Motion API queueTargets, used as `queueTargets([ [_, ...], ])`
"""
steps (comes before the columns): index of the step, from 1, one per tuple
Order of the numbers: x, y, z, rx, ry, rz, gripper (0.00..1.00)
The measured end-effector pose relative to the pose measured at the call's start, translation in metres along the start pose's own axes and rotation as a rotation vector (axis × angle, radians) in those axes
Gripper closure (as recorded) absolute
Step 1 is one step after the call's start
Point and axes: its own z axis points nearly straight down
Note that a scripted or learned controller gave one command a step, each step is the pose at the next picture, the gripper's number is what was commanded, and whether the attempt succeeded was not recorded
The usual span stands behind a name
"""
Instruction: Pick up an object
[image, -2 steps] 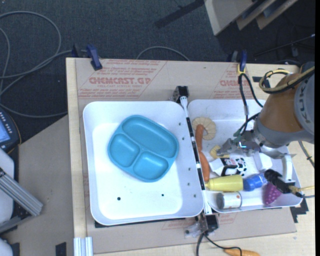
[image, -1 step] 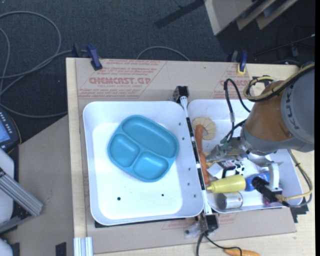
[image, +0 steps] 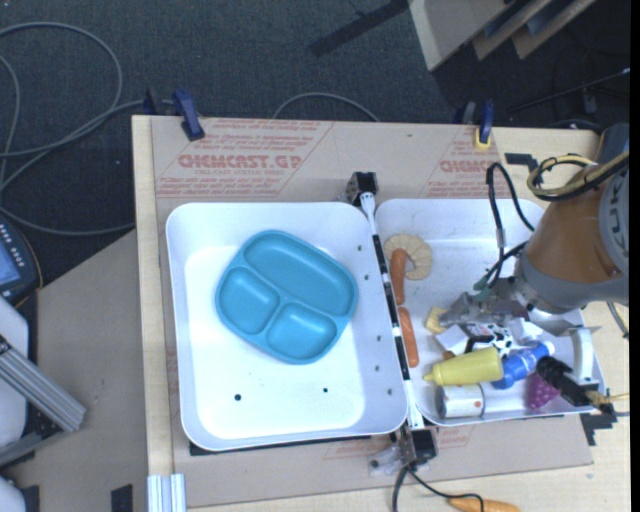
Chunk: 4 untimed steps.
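1. Nearest the camera in the right bin (image: 470, 215), a small white can (image: 463, 402) lies on its side against the front wall.
2. Just behind it lies a yellow bottle (image: 467, 368), long axis roughly left to right, its narrow neck pointing left and slightly toward the front; its right end touches a blue-and-white bottle (image: 520, 362).
3. A purple bunch of grapes (image: 541, 393) sits at the bin's front right corner.
4. Two orange hot dogs (image: 403, 305) lie end to end along the bin's left wall, long axes running front to back.
5. The jaws (image: 484, 312) sit low over the clutter at the bin's middle, just behind the yellow bottle; I cannot tell how wide they stand.
6. A tan round slice (image: 415, 255) lies toward the back.
7. In the left bin (image: 200, 300), a blue divided plate (image: 287, 295) rests tilted diagonally.
8. Both bins sit on the counter (image: 250, 150).
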Motion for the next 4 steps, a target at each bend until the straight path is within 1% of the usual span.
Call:
queueTargets([
  [1, 0.038, 0.032, -0.050, 0.006, 0.000, -0.008, 0.00],
  [2, 0.048, 0.021, 0.002, 0.020, 0.003, -0.003, 0.00],
  [3, 0.047, 0.023, -0.011, 0.012, 0.001, -0.002, 1.00],
  [4, 0.124, 0.051, -0.100, 0.003, 0.002, -0.012, 1.00],
])
